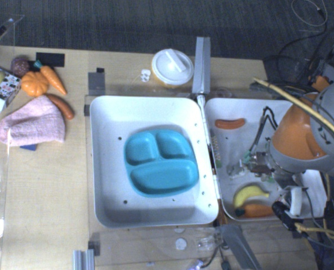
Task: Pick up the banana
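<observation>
The yellow banana [249, 194] lies curved in the near part of the right bin [226, 151]. Directly in front of it, against the bin's front wall, rests an orange-brown sausage-like piece [259, 210]. The gripper [257, 165] hangs just beyond the banana, a little above it, below the arm's orange band [296, 135]. Nothing can be seen held in it.
A reddish sausage [230, 124] lies at the back of the right bin. The left bin [107, 151] holds a blue divided tray [161, 161]. A white lid [173, 66] sits behind the bins. Toy vegetables and a pink cloth [31, 122] lie on the bench at far left.
</observation>
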You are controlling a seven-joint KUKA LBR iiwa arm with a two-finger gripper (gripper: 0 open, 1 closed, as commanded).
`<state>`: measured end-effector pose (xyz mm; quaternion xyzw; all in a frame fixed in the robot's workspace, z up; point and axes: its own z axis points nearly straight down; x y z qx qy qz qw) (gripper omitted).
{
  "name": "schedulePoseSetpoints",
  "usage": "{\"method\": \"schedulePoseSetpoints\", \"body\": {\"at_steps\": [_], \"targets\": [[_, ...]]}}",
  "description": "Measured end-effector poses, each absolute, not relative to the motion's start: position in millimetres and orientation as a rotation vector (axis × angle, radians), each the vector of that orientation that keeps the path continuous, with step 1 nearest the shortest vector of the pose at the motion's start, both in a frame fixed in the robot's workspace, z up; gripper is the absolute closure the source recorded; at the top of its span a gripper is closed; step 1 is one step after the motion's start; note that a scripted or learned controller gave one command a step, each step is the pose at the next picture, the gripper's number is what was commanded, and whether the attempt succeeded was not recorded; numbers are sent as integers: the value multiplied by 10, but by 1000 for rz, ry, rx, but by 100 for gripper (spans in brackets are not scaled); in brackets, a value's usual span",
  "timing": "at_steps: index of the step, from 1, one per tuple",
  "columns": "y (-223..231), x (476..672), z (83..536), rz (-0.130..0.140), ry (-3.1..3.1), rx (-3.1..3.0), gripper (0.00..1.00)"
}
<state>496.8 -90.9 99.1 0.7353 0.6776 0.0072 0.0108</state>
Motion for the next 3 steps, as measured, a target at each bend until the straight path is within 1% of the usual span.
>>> {"method": "schedulePoseSetpoints", "body": {"at_steps": [1,3], "targets": [[-867,4927,901,16,2126,2293,0],[-918,4929,902,19,2205,2222,0]]}}
